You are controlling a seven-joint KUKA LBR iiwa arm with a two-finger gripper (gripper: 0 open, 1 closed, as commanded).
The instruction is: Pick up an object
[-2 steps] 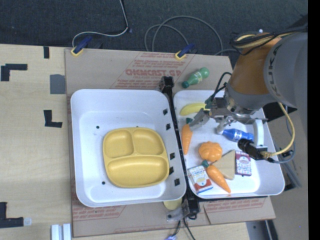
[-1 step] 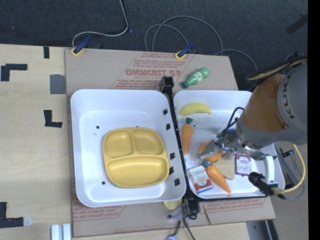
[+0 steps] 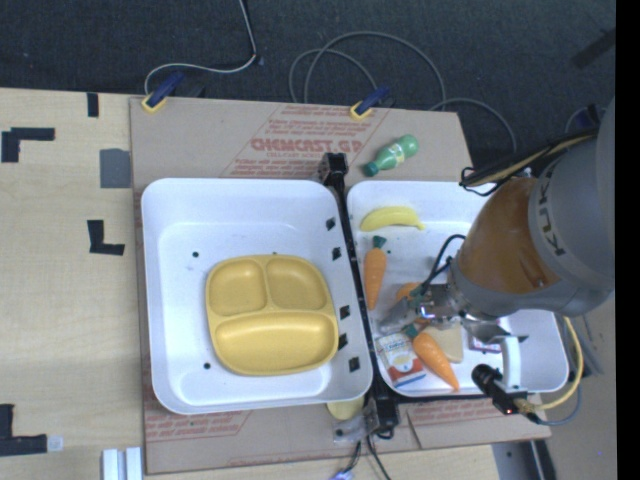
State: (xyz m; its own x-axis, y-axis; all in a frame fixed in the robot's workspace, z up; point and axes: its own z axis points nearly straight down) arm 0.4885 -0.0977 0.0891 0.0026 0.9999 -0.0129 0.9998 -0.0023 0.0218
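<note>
Right bin [image 3: 545,353], front half: a carrot [image 3: 436,357] lies slantwise, touching a small packet [image 3: 400,359] on its left; a second carrot [image 3: 374,273] stands along the divider, a banana [image 3: 391,218] beyond it.

Risk, your call: the things crowd together under the wrist. A close here may catch two at once, or nudge the carrot against the packet so it rolls out. A round, tapered carrot will likely slip from a shallow pinch.

Pincer [image 3: 420,308] sits low over the clutter, just beside the near carrot. The arm's bulk hides it: you cannot tell its spread, nor that it holds anything.

Left bin [image 3: 160,268]: yellow tray [image 3: 270,313], untouched. A green bottle [image 3: 393,153] lies outside on the bench.
</note>
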